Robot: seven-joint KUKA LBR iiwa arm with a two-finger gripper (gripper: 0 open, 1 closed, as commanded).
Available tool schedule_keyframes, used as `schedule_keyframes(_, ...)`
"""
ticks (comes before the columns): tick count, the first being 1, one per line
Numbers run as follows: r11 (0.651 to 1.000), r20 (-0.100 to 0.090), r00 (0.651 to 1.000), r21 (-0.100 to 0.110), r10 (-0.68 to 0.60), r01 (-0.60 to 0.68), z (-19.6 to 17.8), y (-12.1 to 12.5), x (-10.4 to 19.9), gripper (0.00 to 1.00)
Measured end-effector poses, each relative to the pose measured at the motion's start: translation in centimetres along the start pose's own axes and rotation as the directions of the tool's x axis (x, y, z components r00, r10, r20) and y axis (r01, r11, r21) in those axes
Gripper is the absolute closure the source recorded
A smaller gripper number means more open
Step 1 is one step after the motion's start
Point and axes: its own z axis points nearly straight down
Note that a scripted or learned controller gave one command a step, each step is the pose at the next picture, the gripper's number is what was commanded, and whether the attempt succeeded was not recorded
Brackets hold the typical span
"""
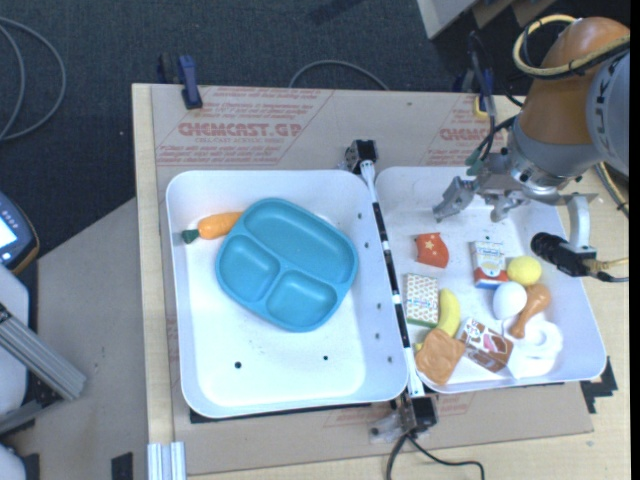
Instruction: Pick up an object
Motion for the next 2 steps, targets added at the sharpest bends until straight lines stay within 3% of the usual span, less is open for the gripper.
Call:
schedule_keyframes(1, 1.000, 0.001, 1.000, 0.003, 0.002, -0.002, 9.3, -1.5, 1.7, 0.00)
schedule_keyframes(2, 1.000, 0.004, 1.000, -0.009, 0.004, -0.004, 7.7, -1.2, 1.6, 1.00)
